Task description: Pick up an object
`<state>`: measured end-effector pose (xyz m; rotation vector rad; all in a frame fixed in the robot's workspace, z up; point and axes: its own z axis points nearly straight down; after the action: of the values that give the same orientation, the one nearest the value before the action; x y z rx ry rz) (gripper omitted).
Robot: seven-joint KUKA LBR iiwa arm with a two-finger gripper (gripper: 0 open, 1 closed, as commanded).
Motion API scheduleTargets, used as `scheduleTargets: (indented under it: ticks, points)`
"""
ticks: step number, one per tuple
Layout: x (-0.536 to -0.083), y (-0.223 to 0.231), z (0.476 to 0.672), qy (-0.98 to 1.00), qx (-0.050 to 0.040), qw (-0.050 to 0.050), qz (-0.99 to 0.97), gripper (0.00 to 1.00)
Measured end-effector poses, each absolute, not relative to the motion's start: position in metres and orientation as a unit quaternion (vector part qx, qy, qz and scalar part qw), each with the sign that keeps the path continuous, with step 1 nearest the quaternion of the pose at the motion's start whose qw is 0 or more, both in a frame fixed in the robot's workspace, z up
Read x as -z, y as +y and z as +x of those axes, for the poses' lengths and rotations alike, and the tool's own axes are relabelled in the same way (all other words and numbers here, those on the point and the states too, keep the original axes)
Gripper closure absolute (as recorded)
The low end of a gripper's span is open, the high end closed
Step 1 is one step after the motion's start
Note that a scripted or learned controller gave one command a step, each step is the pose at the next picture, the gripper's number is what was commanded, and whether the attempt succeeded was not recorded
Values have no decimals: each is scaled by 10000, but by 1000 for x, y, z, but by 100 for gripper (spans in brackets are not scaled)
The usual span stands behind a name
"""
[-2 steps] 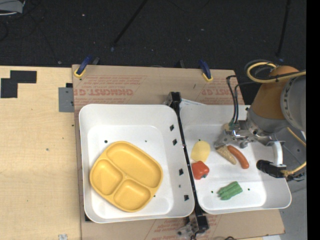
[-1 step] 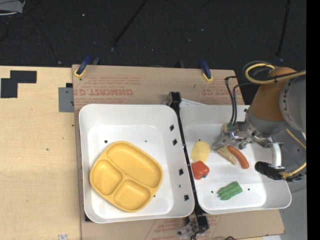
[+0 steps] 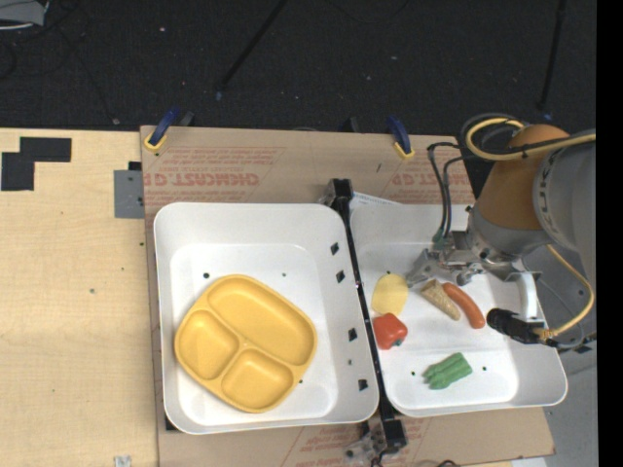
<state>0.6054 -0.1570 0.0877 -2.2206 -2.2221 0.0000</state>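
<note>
In the right bin point(image 3: 531, 389), my gripper point(image 3: 446, 272) hangs low at the end of the grey arm with its orange band point(image 3: 511, 188). Its two grey fingers stand apart, open, with nothing between them. Just below the fingertips lie an orange-red sausage point(image 3: 465, 305) and a tan bread-like piece point(image 3: 440, 301), side by side. To the left are a pale yellow fruit point(image 3: 389, 293) and a red pepper point(image 3: 390, 330). A green vegetable point(image 3: 448, 370) lies near the front of the bin.
The left bin point(image 3: 185, 232) holds a yellow three-compartment plate point(image 3: 245, 341). A black divider rail point(image 3: 355, 300) runs between the bins. Blue and yellow clamps point(image 3: 399, 136) hold the cardboard at the back. Cables loop by the arm at the right.
</note>
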Motion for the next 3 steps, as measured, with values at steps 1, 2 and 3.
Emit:
scheduleTargets:
  ticks: [1, 2, 3]
  points:
    - [-88, -155, 613, -7070, -1, 1, -7072, 0]
    - [-88, -150, 606, -7067, -3, 2, -7075, 0]
    - [-88, -144, 604, -7069, -3, 4, -7073, 0]
